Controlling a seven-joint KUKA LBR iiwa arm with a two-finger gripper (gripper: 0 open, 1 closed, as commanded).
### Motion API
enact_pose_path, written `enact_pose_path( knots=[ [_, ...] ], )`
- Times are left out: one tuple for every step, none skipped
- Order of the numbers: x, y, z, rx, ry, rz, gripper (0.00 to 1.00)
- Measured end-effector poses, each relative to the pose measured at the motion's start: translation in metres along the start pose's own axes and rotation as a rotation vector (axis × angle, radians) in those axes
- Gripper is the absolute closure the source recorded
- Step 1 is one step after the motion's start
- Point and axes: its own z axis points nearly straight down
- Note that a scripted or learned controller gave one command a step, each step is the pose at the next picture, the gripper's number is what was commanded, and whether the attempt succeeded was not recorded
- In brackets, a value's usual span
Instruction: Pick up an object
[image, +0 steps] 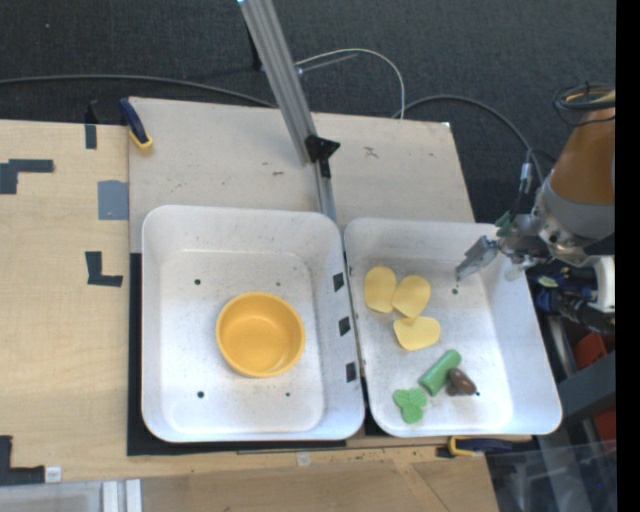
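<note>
The right bin (520, 330) holds three pale yellow chip-like pieces (398, 296) near its middle. Toward its front lie a green cylinder (439, 370), a small green piece (409, 404) and a small brown object (461, 381). A yellow bowl (260, 333) sits in the left bin (180, 240). My gripper (473, 262) hangs over the right bin's back right part, its tip pointing down-left, to the right of the yellow pieces and clear of them. Nothing shows between its fingers.
A grey metal pole (290, 85) slants from the top of the view down to the divide between the bins. Cables (440, 100) run across the dark floor behind the bench. A yellow-and-blue clamp (135, 125) grips the board's back left corner.
</note>
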Motion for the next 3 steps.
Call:
enact_pose_path(
  knots=[
    [0.0,0.0,0.0,0.0,0.0,0.0,0.0],
    [0.003,-0.011,0.054,0.006,0.001,0.001,0.0],
    [0.004,-0.011,0.106,-0.001,-0.002,0.0,0.0]
  ],
)
